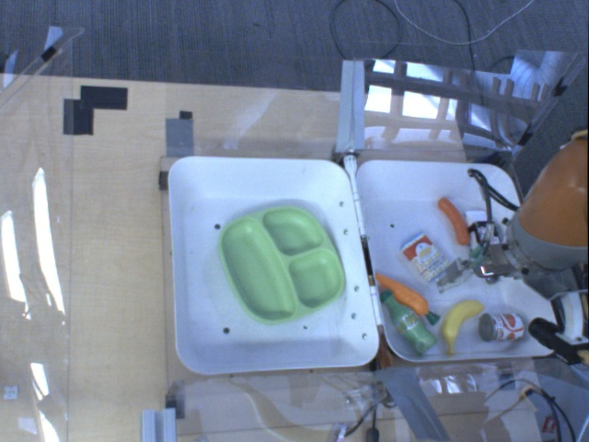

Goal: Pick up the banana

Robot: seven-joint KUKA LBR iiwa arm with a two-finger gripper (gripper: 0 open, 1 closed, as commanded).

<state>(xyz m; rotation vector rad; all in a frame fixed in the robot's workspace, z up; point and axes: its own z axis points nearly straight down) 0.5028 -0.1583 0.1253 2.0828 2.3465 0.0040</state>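
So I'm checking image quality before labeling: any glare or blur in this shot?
Camera view: bright window-like reflections streak the clear panel at left and the frame above the right bin; the arm at right looks soft; the banana and green plate are evenly lit, sharp enough.

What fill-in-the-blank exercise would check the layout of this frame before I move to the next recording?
1. The green three-compartment plastic plate lies in the ____ white bin.
2. The curved yellow banana lies in the right white bin, between the green bottle and a small ____.
3. The grey arm carries a band coloured ____.
4. The carrot is coloured ____.

Missing words: left; can; orange; orange
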